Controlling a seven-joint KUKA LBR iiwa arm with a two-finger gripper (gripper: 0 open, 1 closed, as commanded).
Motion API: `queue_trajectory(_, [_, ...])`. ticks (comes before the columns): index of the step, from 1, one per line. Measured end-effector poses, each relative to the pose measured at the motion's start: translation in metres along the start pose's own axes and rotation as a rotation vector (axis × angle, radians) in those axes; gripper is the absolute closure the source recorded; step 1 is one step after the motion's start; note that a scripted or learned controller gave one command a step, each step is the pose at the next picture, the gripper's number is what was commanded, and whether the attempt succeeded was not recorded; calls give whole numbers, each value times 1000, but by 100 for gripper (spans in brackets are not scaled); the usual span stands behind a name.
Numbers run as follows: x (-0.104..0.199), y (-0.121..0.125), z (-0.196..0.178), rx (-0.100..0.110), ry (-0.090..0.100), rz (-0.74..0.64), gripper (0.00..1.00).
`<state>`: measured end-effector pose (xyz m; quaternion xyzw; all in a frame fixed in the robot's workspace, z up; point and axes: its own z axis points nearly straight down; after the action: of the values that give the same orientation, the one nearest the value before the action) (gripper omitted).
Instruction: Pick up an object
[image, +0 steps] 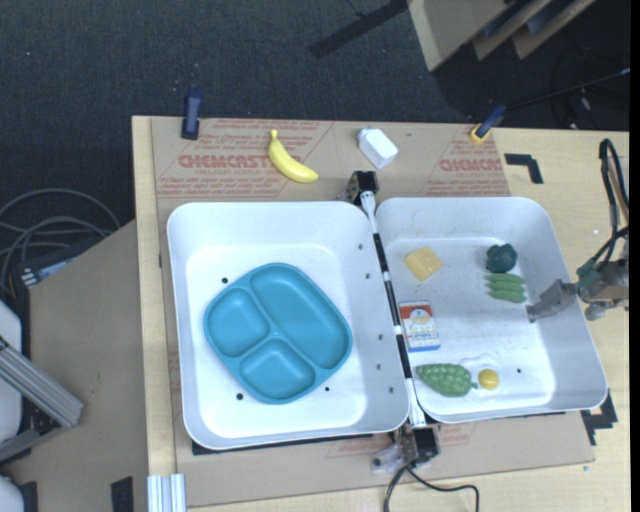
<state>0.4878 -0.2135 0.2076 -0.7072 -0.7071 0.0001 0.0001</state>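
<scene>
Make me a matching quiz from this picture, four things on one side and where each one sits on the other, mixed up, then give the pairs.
Things:
1. blue tray
2. banana
3. grapes
4. white block

Places:
A. right bin, near its front edge
B. on the bench behind the left bin, left of the white block
C. middle of the left bin
D. on the bench behind the seam between the bins

Pairs: 1-C, 2-B, 3-A, 4-D
</scene>
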Motion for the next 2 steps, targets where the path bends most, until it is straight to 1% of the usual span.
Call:
queue_trajectory(1, [3,105,124,0,1,-3,0])
queue_trajectory(2, [1,105,113,-2,-1,-3,100])
